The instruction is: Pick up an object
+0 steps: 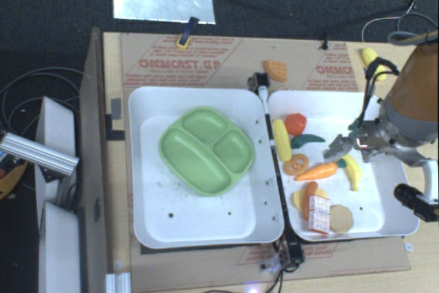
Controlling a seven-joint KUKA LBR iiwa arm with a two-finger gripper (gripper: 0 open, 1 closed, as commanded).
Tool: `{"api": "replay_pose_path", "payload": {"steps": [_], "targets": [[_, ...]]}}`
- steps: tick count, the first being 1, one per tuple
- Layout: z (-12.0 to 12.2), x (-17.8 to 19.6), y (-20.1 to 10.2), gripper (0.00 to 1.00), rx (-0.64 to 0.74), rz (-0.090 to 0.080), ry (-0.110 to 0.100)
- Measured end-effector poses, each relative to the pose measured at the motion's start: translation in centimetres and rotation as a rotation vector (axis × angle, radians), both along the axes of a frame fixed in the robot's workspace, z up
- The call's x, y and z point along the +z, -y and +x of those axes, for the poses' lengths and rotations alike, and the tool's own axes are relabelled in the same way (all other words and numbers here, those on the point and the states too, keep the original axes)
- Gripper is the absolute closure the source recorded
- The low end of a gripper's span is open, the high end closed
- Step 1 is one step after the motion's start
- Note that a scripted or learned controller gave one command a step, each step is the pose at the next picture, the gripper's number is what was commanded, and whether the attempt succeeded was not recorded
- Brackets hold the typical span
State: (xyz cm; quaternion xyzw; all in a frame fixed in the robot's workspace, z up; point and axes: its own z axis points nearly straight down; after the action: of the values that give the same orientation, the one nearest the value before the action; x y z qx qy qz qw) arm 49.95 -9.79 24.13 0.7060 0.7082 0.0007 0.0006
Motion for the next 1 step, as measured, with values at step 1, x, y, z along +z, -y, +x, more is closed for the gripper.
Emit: {"api": "replay_pose_path", "payload": {"steps": [1], "targets": [[3.54,-12.12,1.43,0.0,-0.002,0.001,-0.008]]}}
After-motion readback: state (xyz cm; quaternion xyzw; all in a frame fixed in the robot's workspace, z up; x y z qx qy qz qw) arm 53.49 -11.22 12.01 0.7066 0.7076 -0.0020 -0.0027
